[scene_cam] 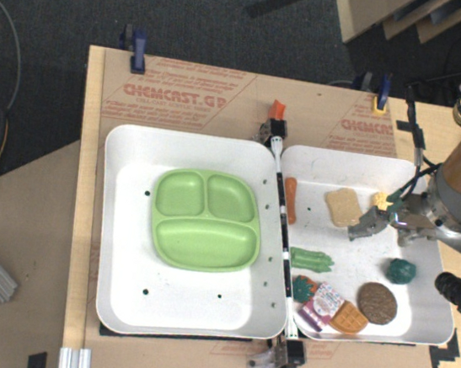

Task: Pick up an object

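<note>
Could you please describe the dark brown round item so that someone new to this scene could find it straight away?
Look in the right-hand white bin, toward its near edge. The brown disc lies flat there, just below the teal ball and beside the orange waffle piece. It is the only dark, round, flat thing in that bin.

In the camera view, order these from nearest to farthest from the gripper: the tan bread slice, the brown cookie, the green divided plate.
From the gripper:
1. Bread slice, just to its left in the right bin.
2. Cookie, below it near that bin's front edge.
3. Green plate, far left, in the other bin.
</note>
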Controlling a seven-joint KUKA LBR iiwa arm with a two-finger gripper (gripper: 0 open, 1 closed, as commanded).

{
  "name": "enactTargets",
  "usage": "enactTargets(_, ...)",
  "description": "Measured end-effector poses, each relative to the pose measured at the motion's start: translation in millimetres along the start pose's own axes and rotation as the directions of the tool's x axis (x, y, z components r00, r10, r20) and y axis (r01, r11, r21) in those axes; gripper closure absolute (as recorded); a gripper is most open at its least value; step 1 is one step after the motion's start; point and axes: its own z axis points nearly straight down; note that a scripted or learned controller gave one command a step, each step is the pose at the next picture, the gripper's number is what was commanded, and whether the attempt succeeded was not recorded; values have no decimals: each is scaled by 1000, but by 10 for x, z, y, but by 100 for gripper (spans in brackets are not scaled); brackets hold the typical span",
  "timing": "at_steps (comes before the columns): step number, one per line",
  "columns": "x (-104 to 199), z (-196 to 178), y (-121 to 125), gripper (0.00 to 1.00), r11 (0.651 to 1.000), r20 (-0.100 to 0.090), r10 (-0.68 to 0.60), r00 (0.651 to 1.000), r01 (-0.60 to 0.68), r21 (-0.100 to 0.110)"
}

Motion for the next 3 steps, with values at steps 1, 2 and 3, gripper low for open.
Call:
enactTargets(1,196,1152,319,0,1000,-3,-2,1000,2,9)
enactTargets(2,-511,636,1393,0,1000,8,0,1000,0,-15)
enactTargets(3,0,1243,944,0,1000,-2,-2,1000,2,5)
